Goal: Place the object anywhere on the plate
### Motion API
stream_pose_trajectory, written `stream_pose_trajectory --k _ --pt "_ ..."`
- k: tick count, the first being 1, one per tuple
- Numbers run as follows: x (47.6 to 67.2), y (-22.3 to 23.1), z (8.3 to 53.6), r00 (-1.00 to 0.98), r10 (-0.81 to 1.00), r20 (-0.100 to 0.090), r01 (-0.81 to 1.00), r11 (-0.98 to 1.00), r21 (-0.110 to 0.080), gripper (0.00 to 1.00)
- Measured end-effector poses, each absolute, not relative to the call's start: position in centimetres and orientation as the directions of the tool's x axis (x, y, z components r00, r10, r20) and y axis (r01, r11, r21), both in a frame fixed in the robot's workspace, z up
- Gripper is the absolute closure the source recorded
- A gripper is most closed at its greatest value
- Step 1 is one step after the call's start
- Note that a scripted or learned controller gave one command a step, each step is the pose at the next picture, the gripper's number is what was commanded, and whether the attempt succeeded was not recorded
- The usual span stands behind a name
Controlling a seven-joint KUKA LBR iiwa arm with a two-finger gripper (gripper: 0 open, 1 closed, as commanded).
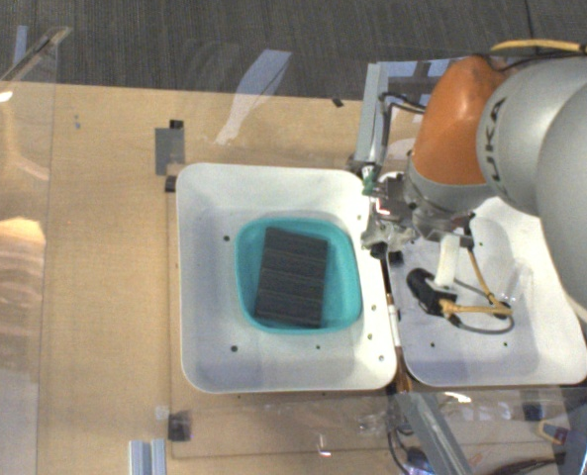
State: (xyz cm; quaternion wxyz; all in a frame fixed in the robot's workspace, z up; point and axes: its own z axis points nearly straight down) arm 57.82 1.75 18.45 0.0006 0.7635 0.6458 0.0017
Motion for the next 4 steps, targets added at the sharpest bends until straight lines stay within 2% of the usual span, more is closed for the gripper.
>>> stream_pose_trajectory --k 1,2,3,4 --pt "52.3 9.4 18.4 0.262 0.965 0.002 0.965 -0.262 0.001 1.00" --pt "52.3 9.4 18.5 0.263 0.965 0.002 0.965 -0.263 0.002 0.00" --pt "53.6 4.8 22.1 0.268 0.963 0.002 0.963 -0.268 0.005 0.00" --pt "48.7 9.7 18.5 0.265 0.964 0.001 0.964 -0.265 0.001 0.00"
